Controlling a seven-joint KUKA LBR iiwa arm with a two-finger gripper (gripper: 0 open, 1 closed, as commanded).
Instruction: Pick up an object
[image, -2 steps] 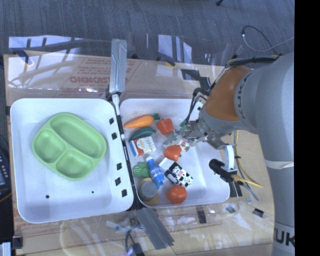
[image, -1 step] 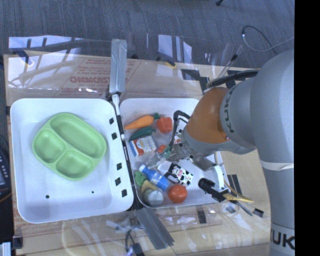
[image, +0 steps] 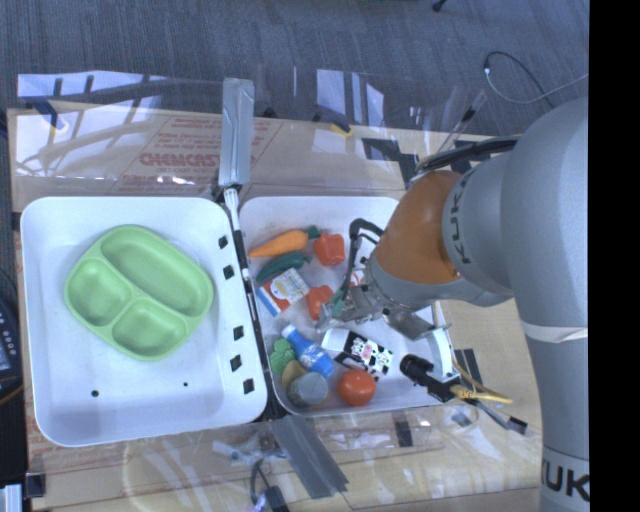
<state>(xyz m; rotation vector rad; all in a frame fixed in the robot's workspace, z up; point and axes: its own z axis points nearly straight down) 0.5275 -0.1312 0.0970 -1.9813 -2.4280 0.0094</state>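
The right bin (image: 300, 207) holds several toy items. An orange carrot (image: 289, 243) lies at the back, with a dark green piece (image: 283, 266) just in front of it and a red piece (image: 331, 250) to its right. A white and orange packet (image: 285, 288) sits nearer the divider. My gripper (image: 338, 312) hangs low over the middle of this bin, right beside a small red object (image: 319, 300). In front of it lie a blue-capped bottle (image: 308, 353), a black-and-white cow-patterned item (image: 368, 354) and a red tomato (image: 356, 386).
A green divided plate (image: 139, 290) lies in the left bin (image: 45, 400). A small green item (image: 283, 352) and a grey-yellow object (image: 306, 387) crowd the right bin's front left corner. The grey arm with its orange band (image: 425, 240) covers the right bin's right side.
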